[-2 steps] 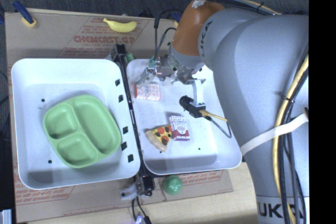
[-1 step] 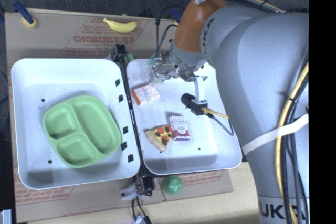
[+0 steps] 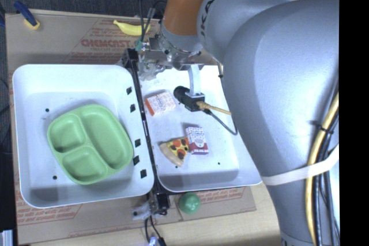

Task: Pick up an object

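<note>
We take this for the approach step: nothing is lifted yet. The claw (image 3: 151,68) sits at the upper middle of the frame, over the top left corner of the right bin (image 3: 222,152), close against the divider between the two bins. Its working end is lost in glare and the clutter of the wrist, so we cannot tell how far open it is, and we see nothing in its hold.

The likeliest target, in our judgement, is the small orange and white box (image 3: 160,103), which lies flat in the right bin just below the claw in the frame. Lower down in the same bin are a toy pizza slice (image 3: 174,151) and a red and white carton (image 3: 197,140), just beside each other. The green tray (image 3: 89,141) lies in the left bin (image 3: 29,95), well apart from the claw.

For the next move we would shift the claw down the frame until it stands over the box, then lower it and close. The box is small and lies flat, so the claw must go nearly to the bin floor, and a poorly centred grip could push the box away.
</note>
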{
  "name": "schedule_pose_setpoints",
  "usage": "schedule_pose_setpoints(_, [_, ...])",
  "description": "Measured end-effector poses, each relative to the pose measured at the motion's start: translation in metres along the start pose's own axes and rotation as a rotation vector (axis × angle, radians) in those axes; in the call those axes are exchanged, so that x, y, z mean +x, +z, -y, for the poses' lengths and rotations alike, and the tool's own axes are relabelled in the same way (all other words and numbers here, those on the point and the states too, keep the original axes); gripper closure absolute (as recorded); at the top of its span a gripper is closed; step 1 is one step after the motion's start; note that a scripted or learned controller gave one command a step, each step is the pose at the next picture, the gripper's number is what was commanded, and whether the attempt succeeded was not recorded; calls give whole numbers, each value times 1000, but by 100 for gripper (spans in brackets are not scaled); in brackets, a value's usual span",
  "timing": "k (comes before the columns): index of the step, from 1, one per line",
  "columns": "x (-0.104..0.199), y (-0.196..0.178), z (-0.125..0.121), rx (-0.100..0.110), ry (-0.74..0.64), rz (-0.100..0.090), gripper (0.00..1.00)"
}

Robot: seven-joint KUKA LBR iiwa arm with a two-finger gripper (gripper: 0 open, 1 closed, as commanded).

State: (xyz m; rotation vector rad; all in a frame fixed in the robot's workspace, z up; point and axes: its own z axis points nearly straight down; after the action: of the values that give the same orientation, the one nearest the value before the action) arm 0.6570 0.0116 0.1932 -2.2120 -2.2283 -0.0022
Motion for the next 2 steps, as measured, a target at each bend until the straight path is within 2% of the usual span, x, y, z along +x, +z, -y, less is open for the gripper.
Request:
schedule_pose_setpoints(1, [83,1,0,1,-1,2,100])
schedule_pose_setpoints(2, [169,-43,0,1,-1,1,100])
